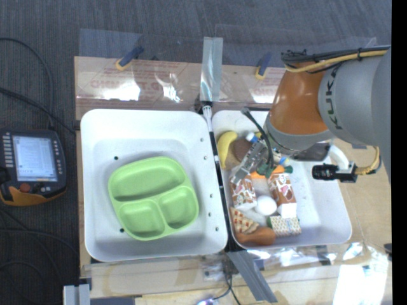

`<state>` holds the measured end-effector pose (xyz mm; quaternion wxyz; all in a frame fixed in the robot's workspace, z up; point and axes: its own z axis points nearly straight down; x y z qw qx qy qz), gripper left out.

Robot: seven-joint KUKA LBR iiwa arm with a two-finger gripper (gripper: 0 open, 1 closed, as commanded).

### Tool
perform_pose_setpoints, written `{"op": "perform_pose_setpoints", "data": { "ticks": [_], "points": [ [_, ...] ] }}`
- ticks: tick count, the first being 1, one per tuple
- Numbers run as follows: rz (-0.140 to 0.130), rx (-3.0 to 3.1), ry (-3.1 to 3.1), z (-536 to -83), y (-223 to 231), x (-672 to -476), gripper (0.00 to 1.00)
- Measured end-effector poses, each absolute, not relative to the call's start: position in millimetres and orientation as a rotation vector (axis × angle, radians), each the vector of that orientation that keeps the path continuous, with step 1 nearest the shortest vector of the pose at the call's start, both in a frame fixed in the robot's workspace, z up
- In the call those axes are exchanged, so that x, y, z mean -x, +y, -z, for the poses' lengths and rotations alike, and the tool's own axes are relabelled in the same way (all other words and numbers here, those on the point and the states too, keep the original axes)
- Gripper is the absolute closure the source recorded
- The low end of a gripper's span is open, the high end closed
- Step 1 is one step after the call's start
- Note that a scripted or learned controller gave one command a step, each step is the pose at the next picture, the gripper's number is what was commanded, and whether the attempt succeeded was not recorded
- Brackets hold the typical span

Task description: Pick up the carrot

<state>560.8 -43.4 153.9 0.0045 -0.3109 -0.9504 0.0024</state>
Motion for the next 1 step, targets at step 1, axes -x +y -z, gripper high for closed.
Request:
{"op": "perform_pose_setpoints", "data": {
  "ticks": [1],
  "points": [
    [-0.001, 0.546, -3.089, -181.6, 2.0, -520.9, 1.0]
  ]
}}
